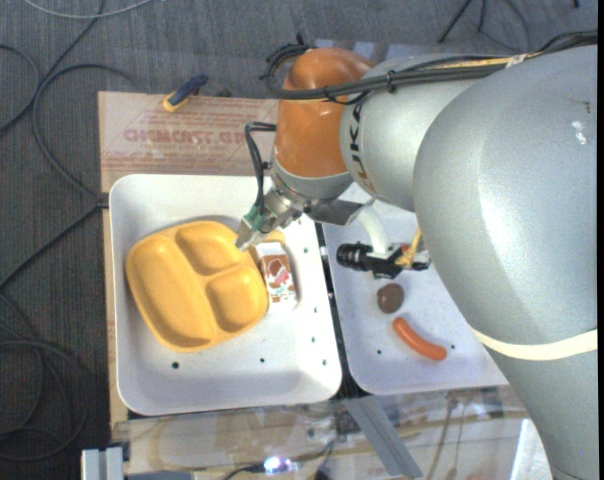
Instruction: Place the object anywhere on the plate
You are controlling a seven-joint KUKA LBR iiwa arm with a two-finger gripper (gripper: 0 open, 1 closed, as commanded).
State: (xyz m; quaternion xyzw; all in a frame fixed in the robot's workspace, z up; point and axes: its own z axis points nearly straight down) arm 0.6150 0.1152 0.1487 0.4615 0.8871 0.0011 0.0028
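A yellow plate [195, 283] with three compartments lies in the left bin [182, 388]. A small white packet with a red picture [277, 275] lies flat on the bin floor, against the plate's right rim. My gripper [252, 232] hangs over the plate's upper right edge, just above and left of the packet's top end. The grey arm and its orange band reach in from the right and hide the far right corner of this bin.
In the right bin [382, 363] lie a brown round piece [389, 297] and an orange-red sausage [420, 339]. A cardboard sheet [172, 138] lies behind the left bin, with a blue and yellow tool [185, 91] on its far edge.
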